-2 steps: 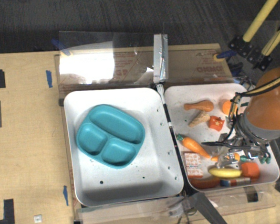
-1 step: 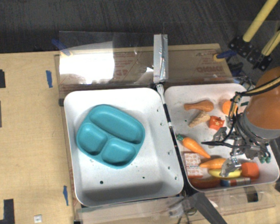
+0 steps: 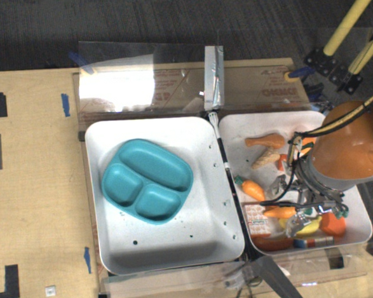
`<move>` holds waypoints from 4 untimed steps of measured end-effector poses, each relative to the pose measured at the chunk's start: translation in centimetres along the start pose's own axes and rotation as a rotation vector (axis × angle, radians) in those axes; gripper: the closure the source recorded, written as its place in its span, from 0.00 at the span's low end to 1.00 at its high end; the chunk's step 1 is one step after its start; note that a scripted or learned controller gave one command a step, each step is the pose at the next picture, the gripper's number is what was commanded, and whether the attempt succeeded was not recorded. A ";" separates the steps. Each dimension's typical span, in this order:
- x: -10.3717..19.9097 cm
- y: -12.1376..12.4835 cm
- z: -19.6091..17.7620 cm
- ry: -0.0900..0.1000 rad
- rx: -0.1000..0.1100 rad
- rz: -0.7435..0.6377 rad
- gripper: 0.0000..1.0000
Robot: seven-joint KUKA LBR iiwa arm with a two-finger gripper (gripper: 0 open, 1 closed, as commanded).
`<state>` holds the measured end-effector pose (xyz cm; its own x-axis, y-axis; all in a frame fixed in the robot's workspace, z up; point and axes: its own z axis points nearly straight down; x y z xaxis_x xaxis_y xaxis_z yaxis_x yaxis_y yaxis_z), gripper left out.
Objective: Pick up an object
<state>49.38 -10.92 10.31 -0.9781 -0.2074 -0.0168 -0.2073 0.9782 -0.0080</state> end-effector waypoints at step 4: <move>-5.6 -9.9 1.6 0.005 -0.005 -0.247 0.00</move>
